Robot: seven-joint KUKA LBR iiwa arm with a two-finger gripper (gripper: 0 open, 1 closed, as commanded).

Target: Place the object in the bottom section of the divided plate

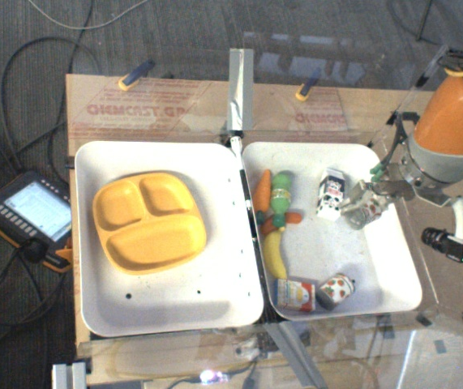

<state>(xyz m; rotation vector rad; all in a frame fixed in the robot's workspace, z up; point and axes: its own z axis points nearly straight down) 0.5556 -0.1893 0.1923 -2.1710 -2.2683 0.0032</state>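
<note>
The yellow divided plate (pixel 150 220) sits in the left bin (pixel 166 310), its three sections bare, with the widest one nearest the front edge of the counter (pixel 93 128). In the right bin (pixel 393 294) lie a carrot (pixel 263 190), a green toy (pixel 280 193), a banana (pixel 274 256), a small black-and-white toy (pixel 331 193), a red carton (pixel 294 293) and a strawberry-like piece (pixel 338 288). The gripper (pixel 365 209) hangs low near that bin's right wall, just beside the black-and-white toy, and its metal parts blur together there, so I cannot tell how the jaws stand or whether they hold anything.
</note>
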